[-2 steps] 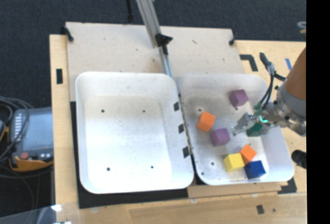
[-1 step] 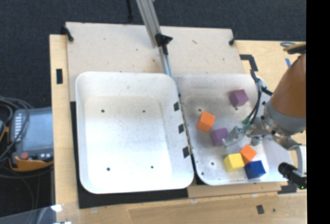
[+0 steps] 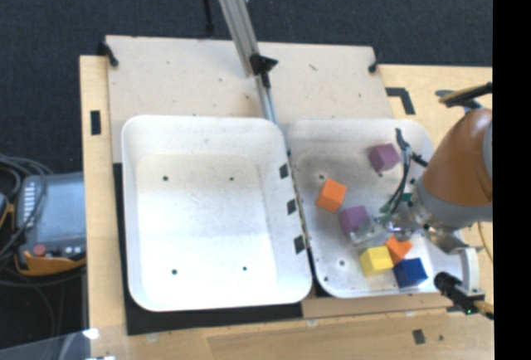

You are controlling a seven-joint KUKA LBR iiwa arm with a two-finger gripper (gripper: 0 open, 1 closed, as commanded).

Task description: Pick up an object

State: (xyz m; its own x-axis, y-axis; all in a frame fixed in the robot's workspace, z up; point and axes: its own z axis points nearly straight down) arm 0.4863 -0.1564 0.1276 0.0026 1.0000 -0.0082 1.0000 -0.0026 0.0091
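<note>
The right bin point(image 3: 332, 275) holds several cubes. A purple cube point(image 3: 383, 157) lies near its far side, an orange cube point(image 3: 331, 194) near the middle, and a second purple cube point(image 3: 354, 219) just below that. At the near edge a yellow cube point(image 3: 376, 260), a small orange cube point(image 3: 400, 249) and a blue cube point(image 3: 410, 272) sit close together. My gripper point(image 3: 396, 223) hangs low over the bin, right of the second purple cube and just above the small orange cube. The wrist and its cables hide the gripper's tip.
The left bin point(image 3: 207, 134) stands beside the right one, their walls meeting near the middle. A metal pole point(image 3: 236, 10) slants in from the top. The arm's orange band point(image 3: 465, 163) overhangs the right bin's right edge.
</note>
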